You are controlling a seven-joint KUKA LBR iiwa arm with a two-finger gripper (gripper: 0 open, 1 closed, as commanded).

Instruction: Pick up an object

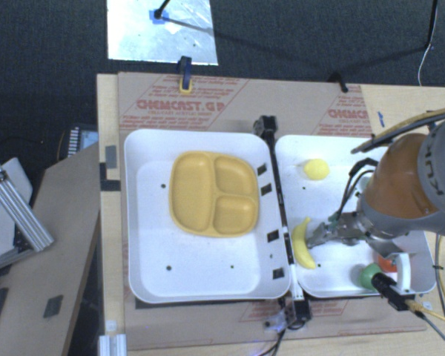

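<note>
Two bins, one tray, one banana

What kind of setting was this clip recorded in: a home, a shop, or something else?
Most likely a robotics lab bench, not a home. A robot arm reaches over two white bins set side by side on a board, with toy-like props inside: a yellow divided plate, a banana and a small yellow ball.

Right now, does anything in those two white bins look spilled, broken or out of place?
Nothing stands out. The yellow divided plate lies flat in the left bin. In the right bin, the lemon, banana and green object sit loose and apart, unbroken.
</note>
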